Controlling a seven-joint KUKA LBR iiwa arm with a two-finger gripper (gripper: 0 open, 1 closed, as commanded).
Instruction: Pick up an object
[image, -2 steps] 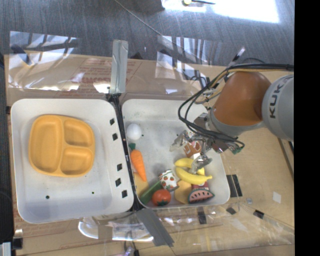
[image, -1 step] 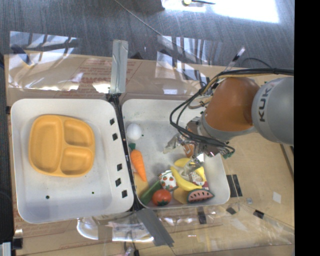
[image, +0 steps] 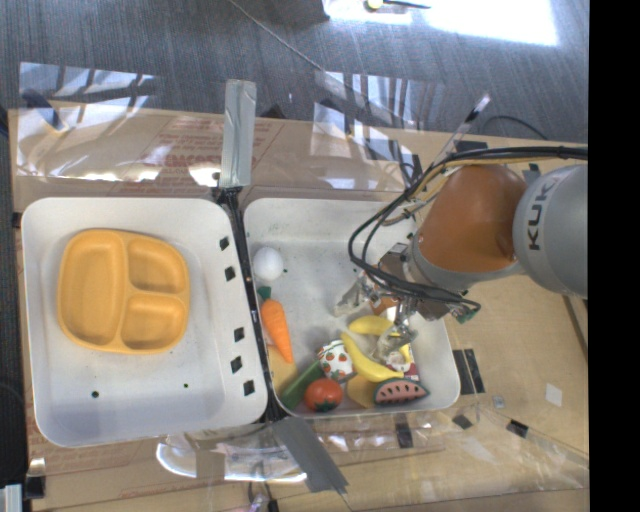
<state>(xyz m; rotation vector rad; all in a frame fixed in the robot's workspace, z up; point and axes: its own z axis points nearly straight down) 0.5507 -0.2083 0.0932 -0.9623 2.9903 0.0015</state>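
The right bin (image: 330, 225) holds a pile of toy food. A white egg (image: 267, 263) lies by its left wall, with an orange carrot (image: 277, 330) just below it. Along the front lie a green cucumber (image: 300, 385), a red tomato (image: 323, 395), a strawberry-patterned piece (image: 337, 360), a yellow banana (image: 370, 367) and a watermelon slice (image: 400, 391). My gripper (image: 388, 312) hangs under the orange wrist band (image: 470, 220), low over the banana and another yellow piece (image: 367, 325) at the bin's right side.
The left bin (image: 60, 400) holds a yellow divided plate (image: 122, 290). Black cables (image: 380, 225) loop from the wrist over the right bin's back half. A taped divider (image: 240, 290) separates the bins. Cardboard and plastic sheeting surround them.
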